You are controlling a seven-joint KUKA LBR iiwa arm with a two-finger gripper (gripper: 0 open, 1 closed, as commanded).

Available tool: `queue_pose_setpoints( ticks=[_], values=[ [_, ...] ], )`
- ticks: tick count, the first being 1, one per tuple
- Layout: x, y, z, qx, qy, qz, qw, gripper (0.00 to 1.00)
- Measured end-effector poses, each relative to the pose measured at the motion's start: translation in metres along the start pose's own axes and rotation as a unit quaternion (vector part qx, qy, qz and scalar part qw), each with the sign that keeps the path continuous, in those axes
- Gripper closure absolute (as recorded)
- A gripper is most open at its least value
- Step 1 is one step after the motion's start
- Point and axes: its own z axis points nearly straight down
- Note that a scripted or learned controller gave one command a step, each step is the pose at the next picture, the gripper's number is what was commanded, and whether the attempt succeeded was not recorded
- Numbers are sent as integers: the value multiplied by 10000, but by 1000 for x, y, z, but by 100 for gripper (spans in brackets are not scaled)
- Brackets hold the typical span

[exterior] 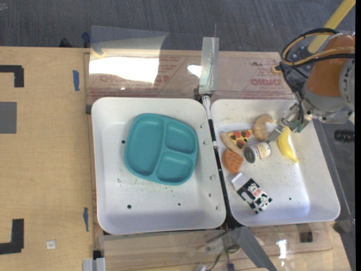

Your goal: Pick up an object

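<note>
Cardboard [39, 151] is covering the bench at the far left, carrying black corner marks and strips of blue tape. Just to its right the left bin [107, 208] is sitting with a teal divided plate [160, 149] lying flat inside it, its three compartments facing up and dark specks dotting the white floor around it. A clear plastic sheet [169, 72] is standing behind both bins, catching a bright glare. The right bin [316, 202] is touching the left one along a shared rim, and it is holding the toys: a pizza slice [237, 139] and a round orange waffle-like piece [232, 161] are lying close to the divider, with a black-and-white cow-print carton [254, 195] resting nearer the front. A tan bread-like lump [262, 126] is sitting toward the back, a small can [258, 152] is lying on its side just beside the pizza slice, and a yellow banana [287, 145] is lying just right of the can. The gripper [285, 127] is hanging between the tan lump and the banana, slightly above the can; whether its fingers are spread or pressed together I cannot tell, and nothing is visibly pinched. The arm [330, 83], grey with an orange band, is reaching in from the right with cables looping over it.
</note>
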Motion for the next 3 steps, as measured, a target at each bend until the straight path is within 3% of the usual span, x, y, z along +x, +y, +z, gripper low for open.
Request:
queue_pose_setpoints(
  ticks=[1, 2, 3],
  values=[
    [66, 32, -1, -2, 14, 1349, 9909, 0],
    [126, -8, -3, -8, 0, 2782, 9605, 0],
    [135, 1, -3, -20, -14, 4562, 8899, 0]
  ],
)
